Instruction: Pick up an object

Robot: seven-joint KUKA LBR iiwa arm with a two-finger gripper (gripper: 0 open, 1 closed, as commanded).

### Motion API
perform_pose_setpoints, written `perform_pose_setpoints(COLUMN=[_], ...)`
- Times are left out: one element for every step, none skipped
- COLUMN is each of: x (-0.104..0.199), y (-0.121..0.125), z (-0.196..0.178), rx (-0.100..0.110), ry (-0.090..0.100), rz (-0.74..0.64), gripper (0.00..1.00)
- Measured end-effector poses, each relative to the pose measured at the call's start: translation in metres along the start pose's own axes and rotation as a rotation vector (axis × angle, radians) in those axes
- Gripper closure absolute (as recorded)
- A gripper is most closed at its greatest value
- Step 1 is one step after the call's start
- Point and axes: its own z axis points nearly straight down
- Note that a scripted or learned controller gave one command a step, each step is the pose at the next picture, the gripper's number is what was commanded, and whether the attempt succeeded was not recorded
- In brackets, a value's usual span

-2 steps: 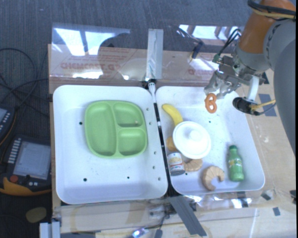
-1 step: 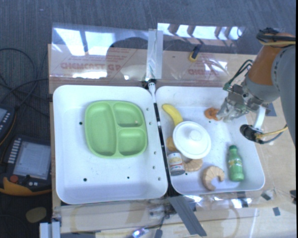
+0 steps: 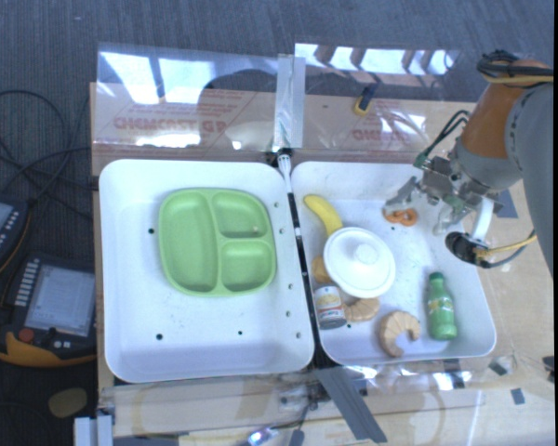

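**Gripper above the orange piece, right bin — grasp not confirmed**

The arm (image 3: pixel 502 124) enters from the right and ends in the gripper (image 3: pixel 426 191), poised over the far right part of the right bin (image 3: pixel 465 342). Whether the jaws stand wide or narrow cannot be told; the metal parts blur together at this slant, and nothing is seen between them.

Nearest candidate: a small orange object (image 3: pixel 401 216), lying on the bin floor just beside and slightly below-left of the gripper in the picture. Its shape is too small to read, so no long axis can be given. By judgement, the coming move turns on this short offset — a small shift toward the bin's centre, then descent.

Other contents of the same bin: a banana (image 3: pixel 322 214) with its long axis running diagonally, a white lidded bowl (image 3: pixel 360 261), a green bottle (image 3: pixel 439 307) lying roughly along the bin's right wall, a croissant (image 3: pixel 397 331) and a small jar (image 3: pixel 328 305) partly tucked under the bowl's edge.

The left bin (image 3: pixel 130 342) carries a green divided plate (image 3: pixel 218 242).

Contact between gripper and orange object cannot be determined.
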Motion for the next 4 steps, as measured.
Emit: perform_pose_setpoints(x=[0.017,0.041,0.025,0.015], y=[0.034,0.029,0.020,0.019], z=[0.011,0.033,0.032,0.032], rx=[-0.005,-0.012,-0.013,-0.013], ry=[-0.007,-0.006,-0.009,-0.008], rz=[-0.493,-0.467,-0.522,-0.605], gripper=[0.00,0.00,0.00,0.00])
